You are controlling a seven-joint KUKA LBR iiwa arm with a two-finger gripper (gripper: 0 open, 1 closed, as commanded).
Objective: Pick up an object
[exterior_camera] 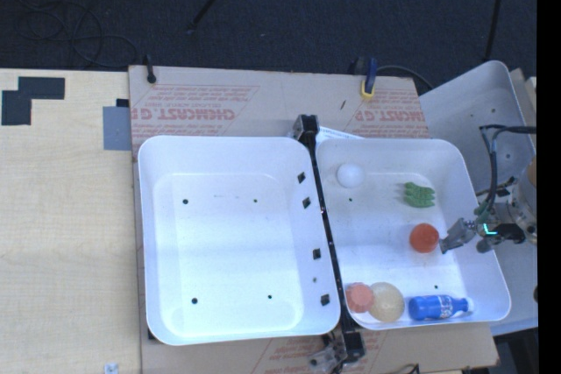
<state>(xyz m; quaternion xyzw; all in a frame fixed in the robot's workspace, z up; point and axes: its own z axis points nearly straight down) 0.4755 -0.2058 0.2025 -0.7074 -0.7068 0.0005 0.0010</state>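
The right bin (456, 155) holds several objects: a white ball (350, 176), a green crinkled piece (419, 194), an orange-red ball (424, 237), a pink round object (358, 297), a pale yellow ball (386, 301) and a blue bottle (438, 306) lying on its side. My gripper (470, 241) hangs at the bin's right rim, just right of the orange-red ball. Its two fingers stand apart, open, with nothing between them.
The left bin (158, 188) sits beside the right one, joined by a black divider strip (317, 215). Both rest on a cardboard sheet (193, 105). A white panel (478, 96) and cables rise at the right, behind the arm.
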